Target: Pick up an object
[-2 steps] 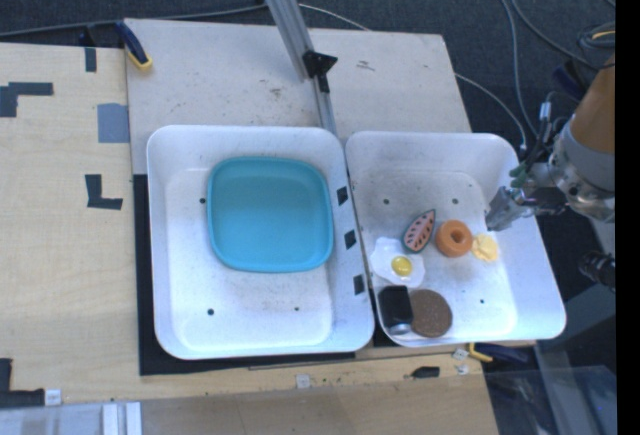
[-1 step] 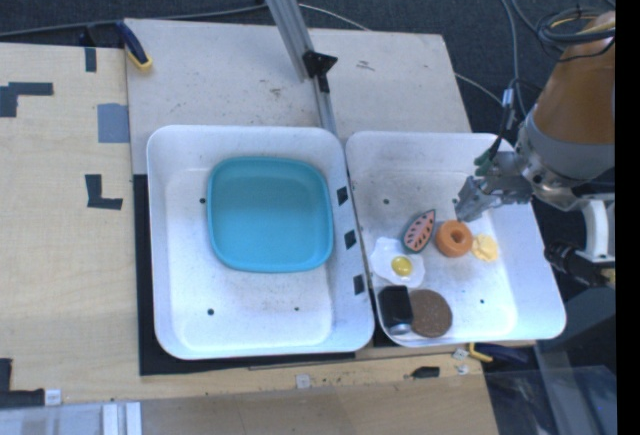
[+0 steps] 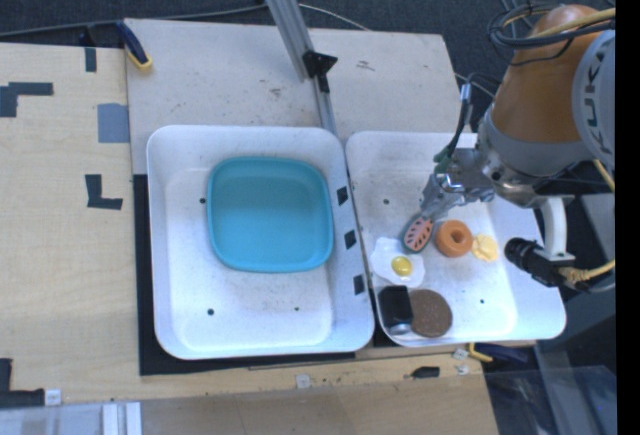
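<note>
In the right bin (image 3: 500, 318) lie several small toys: a reddish oval piece with a spotted face (image 3: 417, 234), an orange ring (image 3: 455, 239), a small yellow piece (image 3: 485, 248), a white fried egg with a yellow yolk (image 3: 400, 266), a brown round disc (image 3: 430, 313) and a black block (image 3: 395, 305). My gripper (image 3: 436, 204) hangs over the right bin, its tip just above the reddish oval piece. Nothing shows between the fingers.
The left bin (image 3: 170, 223) holds a square turquoise plate (image 3: 270, 214). A slanted metal pole (image 3: 290, 13) rises behind the bins. The arm's orange-banded body (image 3: 545, 93) and cables crowd the right side. Tan boards flank the bench on the left.
</note>
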Tool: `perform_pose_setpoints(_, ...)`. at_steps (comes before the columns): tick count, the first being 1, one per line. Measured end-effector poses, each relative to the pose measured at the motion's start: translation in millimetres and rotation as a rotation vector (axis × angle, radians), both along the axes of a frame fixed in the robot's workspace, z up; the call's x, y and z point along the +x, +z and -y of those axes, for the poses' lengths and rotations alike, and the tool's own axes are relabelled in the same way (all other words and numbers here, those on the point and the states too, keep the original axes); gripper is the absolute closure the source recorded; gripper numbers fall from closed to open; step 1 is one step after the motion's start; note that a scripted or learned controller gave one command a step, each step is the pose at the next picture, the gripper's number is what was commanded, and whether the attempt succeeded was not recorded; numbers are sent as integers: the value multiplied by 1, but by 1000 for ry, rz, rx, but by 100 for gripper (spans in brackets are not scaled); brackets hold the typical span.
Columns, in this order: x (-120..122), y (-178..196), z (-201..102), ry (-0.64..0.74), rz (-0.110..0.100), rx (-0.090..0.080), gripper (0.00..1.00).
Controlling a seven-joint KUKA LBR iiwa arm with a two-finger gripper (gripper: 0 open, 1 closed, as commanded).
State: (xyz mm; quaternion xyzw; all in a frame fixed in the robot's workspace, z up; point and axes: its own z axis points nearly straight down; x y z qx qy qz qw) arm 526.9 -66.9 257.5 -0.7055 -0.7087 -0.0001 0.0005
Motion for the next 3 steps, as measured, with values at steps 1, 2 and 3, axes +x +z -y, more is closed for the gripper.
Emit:
perform_pose_setpoints(1, 7, 4, -48, -1, 0, 0, 100)
perform_pose_setpoints(2, 18, 6, -99, 0, 0, 0, 100)
perform_pose_setpoints(3, 19, -10, -152, -1, -1, -1, 100)
